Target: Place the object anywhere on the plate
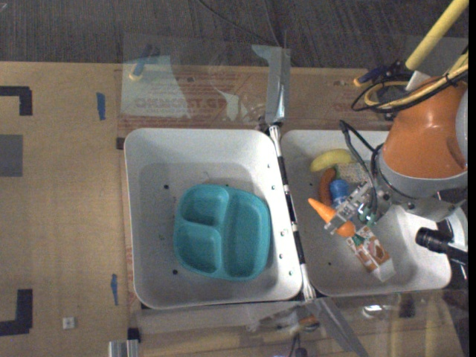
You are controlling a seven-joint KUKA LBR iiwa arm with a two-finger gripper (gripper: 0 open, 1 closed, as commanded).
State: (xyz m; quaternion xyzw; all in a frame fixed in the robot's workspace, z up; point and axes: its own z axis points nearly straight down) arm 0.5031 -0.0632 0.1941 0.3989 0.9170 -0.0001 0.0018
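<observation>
A teal plate [222, 231] with three compartments lies in the left white bin [149, 155]. In the right bin [297, 155], several small objects are clustered: a yellow banana [332, 158], a blue bottle-like item [339, 190], an orange carrot [321, 209] and a small printed carton [372, 253]. My gripper [349, 213] hangs low over this cluster, just right of the carrot and above the carton. Its body hides what lies directly beneath it. Nothing is seen lifted off the bin floor.
A metal divider [286, 199] separates the two bins. The arm's orange band [424, 136] and cables [372, 95] cover the right bin's far right side. Blue tape marks [100, 106] and black corner marks [18, 99] sit on the wooden bench at left.
</observation>
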